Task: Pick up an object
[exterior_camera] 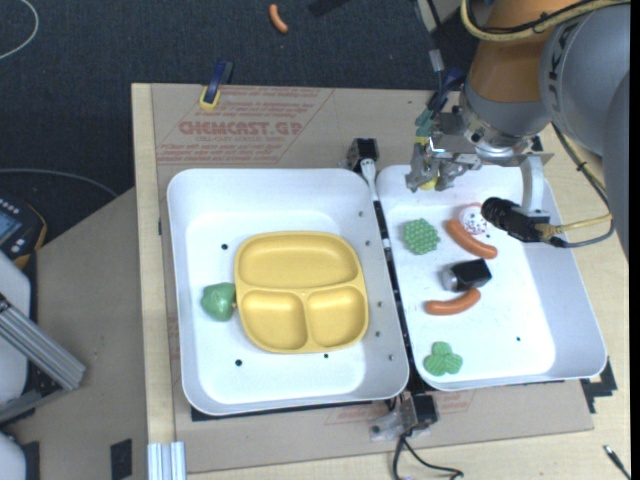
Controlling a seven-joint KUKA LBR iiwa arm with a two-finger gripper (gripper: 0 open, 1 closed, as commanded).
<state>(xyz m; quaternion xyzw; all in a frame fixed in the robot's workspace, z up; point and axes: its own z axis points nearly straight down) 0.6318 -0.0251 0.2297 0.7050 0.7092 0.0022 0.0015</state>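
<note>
1. We count two white bins on the bench: the left bin and the right bin, side by side and touching along their inner edges.
2. In the left bin we see one yellow tray with three compartments, lying near the middle of the bin, and one green piece just beside the tray's left edge, close to the bin's left wall.
3. In the right bin we count six things: one green bumpy piece near the bin's left edge, one green leafy piece near the front left corner, two orange sausages, one black block, and one white piece with red dots.
4. One sausage lies slanted toward the back half of the bin, and it touches the white dotted piece. The other sausage lies more toward the front, just under the black block.
5. The gripper hangs over the back left corner of the right bin. We cannot tell how its jaws stand, and we see nothing between them.
6. The nearest thing to the gripper is the green bumpy piece, which lies just in front of it, apart from it. The sausages and the black block are further toward the front and right.
</note>
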